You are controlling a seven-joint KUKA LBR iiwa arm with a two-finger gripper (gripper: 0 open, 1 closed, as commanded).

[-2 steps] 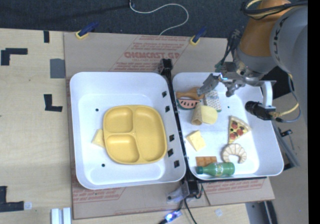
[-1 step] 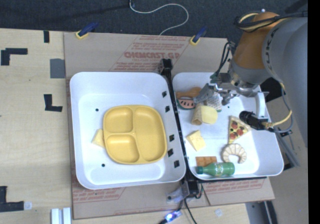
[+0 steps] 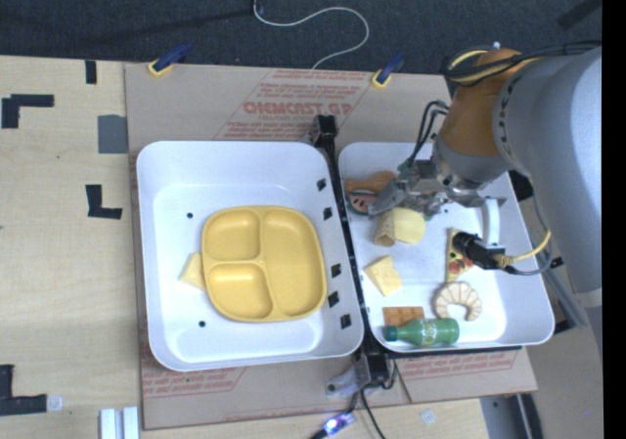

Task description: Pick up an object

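Bench: two bins [image 3: 161, 232], one tray [image 3: 264, 263], one bottle [image 3: 423, 332].

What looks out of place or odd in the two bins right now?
In the left bin, a pale yellow wedge lies partly tucked under the yellow divided plate. In the right bin, the green bottle lies on its side along the front wall.

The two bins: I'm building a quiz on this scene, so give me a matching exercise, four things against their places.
Things:
1. yellow tray
2. green bottle
3. croissant
4. gripper

Places:
A. near edge of the right bin
B. over the far part of the right bin
C. middle of the left bin
D. right bin, just beyond the bottle

Pairs: 1-C, 2-A, 3-D, 4-B
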